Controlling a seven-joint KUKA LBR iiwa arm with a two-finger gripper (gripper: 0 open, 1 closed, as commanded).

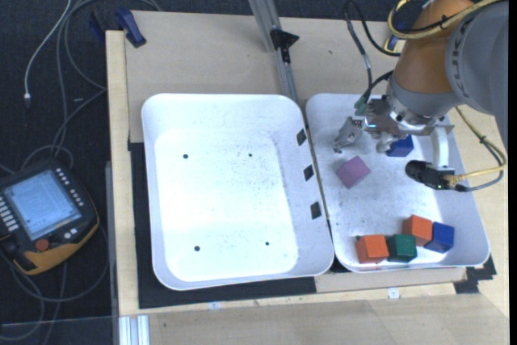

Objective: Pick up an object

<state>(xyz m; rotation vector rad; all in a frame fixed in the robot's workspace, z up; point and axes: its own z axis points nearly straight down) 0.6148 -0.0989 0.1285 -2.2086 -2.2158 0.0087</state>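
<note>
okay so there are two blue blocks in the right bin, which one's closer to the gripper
The blue block right beside the gripper, near the bin's far end. The other blue block sits at the near edge, next to an orange block.

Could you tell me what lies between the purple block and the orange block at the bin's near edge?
Bare white bin floor, as the camera view shows, separates the purple block from the orange block.

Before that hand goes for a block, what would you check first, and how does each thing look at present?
1. Hand above the right bin: ok.
2. Nothing between its fingers: cannot tell.
3. Purple block lies alone with room around it: ok.
4. Blue block free to grab: not ok, partly under the wrist.
5. Blocks near the front wall, two orange, green, blue, easy to single out: not ok, huddled together.
</note>
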